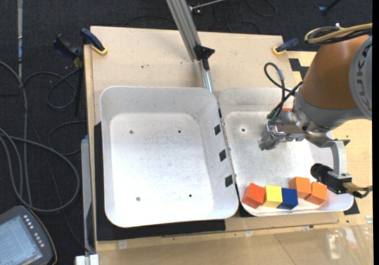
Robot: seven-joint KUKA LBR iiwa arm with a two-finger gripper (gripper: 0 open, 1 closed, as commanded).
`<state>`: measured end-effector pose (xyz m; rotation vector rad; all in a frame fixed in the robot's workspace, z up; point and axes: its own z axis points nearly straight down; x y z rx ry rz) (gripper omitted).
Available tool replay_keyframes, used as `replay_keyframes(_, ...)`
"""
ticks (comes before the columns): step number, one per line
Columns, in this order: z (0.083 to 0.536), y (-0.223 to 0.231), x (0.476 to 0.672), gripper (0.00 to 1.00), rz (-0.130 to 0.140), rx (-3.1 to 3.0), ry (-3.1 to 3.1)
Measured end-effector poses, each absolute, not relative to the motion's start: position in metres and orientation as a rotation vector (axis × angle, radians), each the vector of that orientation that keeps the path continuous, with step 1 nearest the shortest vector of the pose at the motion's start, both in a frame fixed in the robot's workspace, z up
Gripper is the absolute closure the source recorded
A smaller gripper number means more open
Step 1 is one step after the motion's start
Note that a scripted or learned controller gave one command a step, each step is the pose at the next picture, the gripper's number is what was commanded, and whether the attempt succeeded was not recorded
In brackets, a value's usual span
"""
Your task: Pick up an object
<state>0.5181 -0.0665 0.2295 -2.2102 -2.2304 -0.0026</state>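
While the grey arm with its orange band reaches in from three o'clock, the gripper hangs over the upper middle part of the right bin, and whether its fingers are open or closed I cannot tell, because they are small and dark against the wrist. Nothing is seen between them. Both bins are shallow white trays with rounded corners and a smooth surface speckled with fine dark dots; the left bin has a few small dark holes in its floor. They stand side by side on a pale board of pressed wood, which is matt and slightly spotted, with yellow and blue clamps at its far corners. The task's things are five small blocks, all lying close together along the near rim of the right bin, at about five o'clock from the gripper and well apart from it. From left to right they are an orange block, a yellow block, a blue block, and two more orange blocks. They look like plain cubes with flat faces and sharp edges, in solid matt colours.
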Motion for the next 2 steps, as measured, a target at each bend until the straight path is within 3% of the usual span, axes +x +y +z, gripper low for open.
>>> replay_keyframes(2, 0.227, 0.047, 0.501, 1.0, 0.0, -2.21, -2.228)
